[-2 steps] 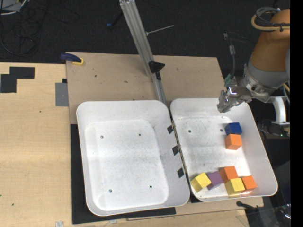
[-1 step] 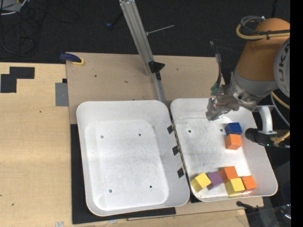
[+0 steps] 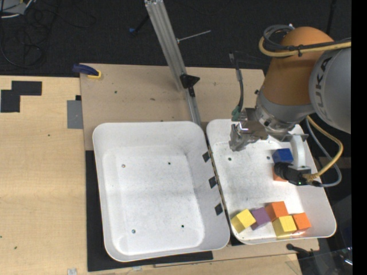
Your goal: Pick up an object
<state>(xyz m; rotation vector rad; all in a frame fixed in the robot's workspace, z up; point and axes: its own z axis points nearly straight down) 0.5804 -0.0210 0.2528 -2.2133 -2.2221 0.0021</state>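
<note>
My gripper (image 3: 238,137) hangs over the far left part of the right bin (image 3: 241,171), above its bare floor. Several small blocks lie along the near edge of that bin: a yellow block (image 3: 243,219), a purple block (image 3: 261,215), an orange block (image 3: 278,209), a second yellow block (image 3: 284,226) and a second orange block (image 3: 301,221). A blue block (image 3: 282,155) lies to the right of the gripper, partly under the arm. A reddish block (image 3: 277,177) peeks out beside a black cable fitting.
The left bin (image 3: 98,139) sits beside the right one, with black clips (image 3: 213,181) along the shared edge. A slanted aluminium rail (image 3: 169,44) rises behind the bins. A blue and yellow clamp (image 3: 87,70) lies at the bench's far left corner.
</note>
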